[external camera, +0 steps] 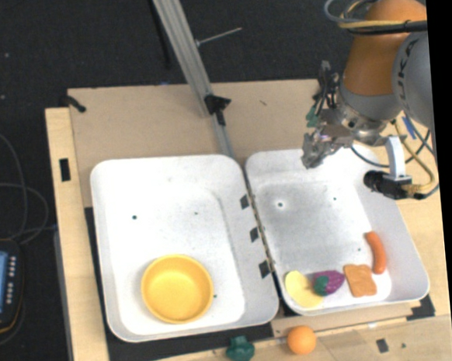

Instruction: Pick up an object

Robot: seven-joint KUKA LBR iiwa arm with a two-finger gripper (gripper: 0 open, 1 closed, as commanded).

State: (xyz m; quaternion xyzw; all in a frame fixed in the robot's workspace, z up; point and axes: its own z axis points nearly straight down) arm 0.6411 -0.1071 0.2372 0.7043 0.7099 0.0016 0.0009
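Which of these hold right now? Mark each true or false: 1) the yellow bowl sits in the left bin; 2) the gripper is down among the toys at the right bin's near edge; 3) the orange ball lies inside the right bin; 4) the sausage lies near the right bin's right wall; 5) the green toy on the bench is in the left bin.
1) True: the yellow bowl sits in the left bin.
2) False: the gripper is over the right bin's far edge.
3) False: the orange ball lies on the bench, outside.
4) True: the sausage lies there.
5) False: the green toy lies outside, beside the ball.
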